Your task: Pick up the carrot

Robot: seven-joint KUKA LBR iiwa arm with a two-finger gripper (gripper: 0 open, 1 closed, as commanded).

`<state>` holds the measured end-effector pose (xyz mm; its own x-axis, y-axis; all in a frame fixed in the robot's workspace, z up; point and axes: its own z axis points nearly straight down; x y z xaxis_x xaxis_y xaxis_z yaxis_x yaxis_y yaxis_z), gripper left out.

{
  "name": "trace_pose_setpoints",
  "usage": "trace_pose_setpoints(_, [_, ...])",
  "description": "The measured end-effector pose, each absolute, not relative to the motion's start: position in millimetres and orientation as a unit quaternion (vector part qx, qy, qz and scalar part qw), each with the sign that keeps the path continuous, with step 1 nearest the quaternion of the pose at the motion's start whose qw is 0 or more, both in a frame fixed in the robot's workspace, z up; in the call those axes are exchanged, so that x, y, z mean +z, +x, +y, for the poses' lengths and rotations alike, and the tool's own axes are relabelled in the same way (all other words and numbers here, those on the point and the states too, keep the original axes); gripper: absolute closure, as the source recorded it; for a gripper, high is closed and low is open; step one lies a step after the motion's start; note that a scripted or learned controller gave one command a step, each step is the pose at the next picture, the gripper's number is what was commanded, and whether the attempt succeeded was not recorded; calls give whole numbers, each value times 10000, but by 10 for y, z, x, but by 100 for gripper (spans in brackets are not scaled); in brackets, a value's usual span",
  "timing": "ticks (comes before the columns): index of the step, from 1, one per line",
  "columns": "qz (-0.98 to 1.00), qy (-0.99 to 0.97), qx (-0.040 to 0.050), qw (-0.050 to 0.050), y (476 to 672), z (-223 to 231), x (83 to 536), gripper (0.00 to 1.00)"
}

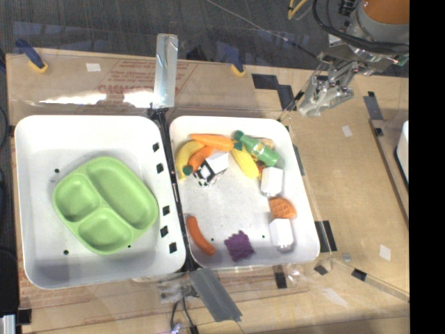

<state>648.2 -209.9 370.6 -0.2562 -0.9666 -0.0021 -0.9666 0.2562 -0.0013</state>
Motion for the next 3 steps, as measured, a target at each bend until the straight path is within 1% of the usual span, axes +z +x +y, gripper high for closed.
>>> trace_pose_setpoints(1, [6202, -7845, 36, -3, 6570, -2073, 2842, 100])
trace_pose_setpoints(2, [5270, -8499, -3, 15, 6579, -1961, 2995, 100])
trace_pose_setpoints(3, [4509, -8926, 19, -1, 6435, -1997, 2728, 100])
